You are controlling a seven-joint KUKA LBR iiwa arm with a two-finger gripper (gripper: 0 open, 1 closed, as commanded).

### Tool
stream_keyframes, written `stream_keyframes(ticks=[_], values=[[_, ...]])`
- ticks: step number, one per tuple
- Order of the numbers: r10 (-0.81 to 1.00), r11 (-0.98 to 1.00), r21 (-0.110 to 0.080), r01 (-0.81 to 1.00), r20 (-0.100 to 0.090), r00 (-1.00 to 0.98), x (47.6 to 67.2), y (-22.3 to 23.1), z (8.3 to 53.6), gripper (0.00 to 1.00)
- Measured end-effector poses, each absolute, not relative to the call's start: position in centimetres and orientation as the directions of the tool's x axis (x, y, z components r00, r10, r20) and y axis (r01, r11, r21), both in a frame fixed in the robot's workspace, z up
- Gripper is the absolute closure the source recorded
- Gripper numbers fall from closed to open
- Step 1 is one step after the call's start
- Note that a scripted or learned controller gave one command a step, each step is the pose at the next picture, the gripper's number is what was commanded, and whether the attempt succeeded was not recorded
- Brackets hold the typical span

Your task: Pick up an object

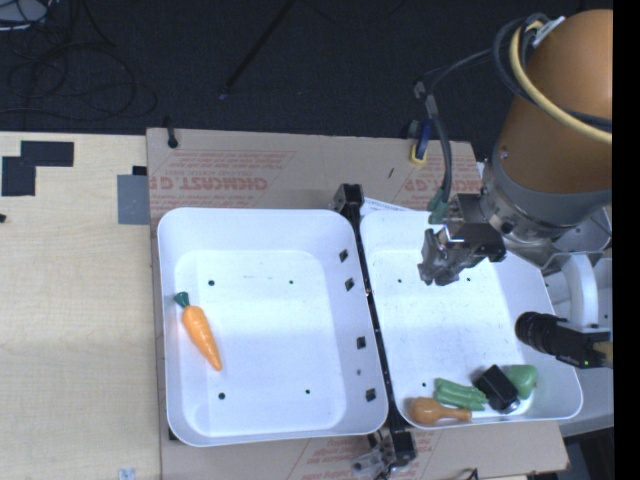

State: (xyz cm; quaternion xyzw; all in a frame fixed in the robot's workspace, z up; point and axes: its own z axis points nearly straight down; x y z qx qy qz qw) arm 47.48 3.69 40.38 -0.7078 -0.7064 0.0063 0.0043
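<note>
In the camera view, the arm [555,118] reached in from the upper right, and its hand [440,264] hung over the upper middle of the right bin [400,368], holding nothing visible; whether its fingers stood wide or narrow I could not tell. The likeliest things to pick lay clustered at that bin's lower right corner: a green bean pod [460,394], a black block [496,387], a green piece [520,377] and a tan pear-shaped piece [436,411]. A carrot [202,335] lay alone at the left bin's [250,230] left side, well apart from the hand. Judging by this, the grasp was not yet made.
</note>
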Motion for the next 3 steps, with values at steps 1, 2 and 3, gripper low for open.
stream_keyframes(ticks=[1,2,3], values=[[1.000,0.010,0.012,1.000,0.005,-0.010,47.6,12.0,54.5,1.00],[1.000,-0.003,-0.009,1.000,-0.003,0.003,48.3,8.5,45.6,1.00],[1.000,0.000,-0.015,1.000,-0.003,0.000,50.4,9.8,28.9,1.00]])
